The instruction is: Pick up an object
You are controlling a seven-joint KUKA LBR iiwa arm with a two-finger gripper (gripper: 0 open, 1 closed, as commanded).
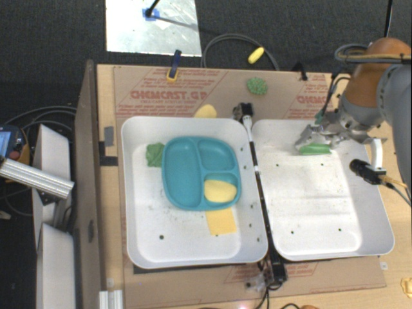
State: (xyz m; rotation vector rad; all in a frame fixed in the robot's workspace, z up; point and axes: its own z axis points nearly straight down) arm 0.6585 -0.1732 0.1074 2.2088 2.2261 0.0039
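In the right bin (322, 237), a flat green object (315, 149) lies near the far edge. My gripper (315, 138) hangs right over it, reaching in from the right and touching or almost touching its top. The left bin (138, 237) holds a blue divided plate (187, 172) with a yellow rounded piece (219, 190) in its near-right compartment. A yellow square slice (222, 222) lies just in front of the plate. A green leafy piece (154, 154) pokes out at the plate's left edge.
Behind the bins on the cardboard sit a green knobbly item (257, 85), a yellow piece (206, 112) and a yellow-handled tool (172, 74). A black fitting (364, 169) lies over the right bin's right rim. Cables run behind the bench.
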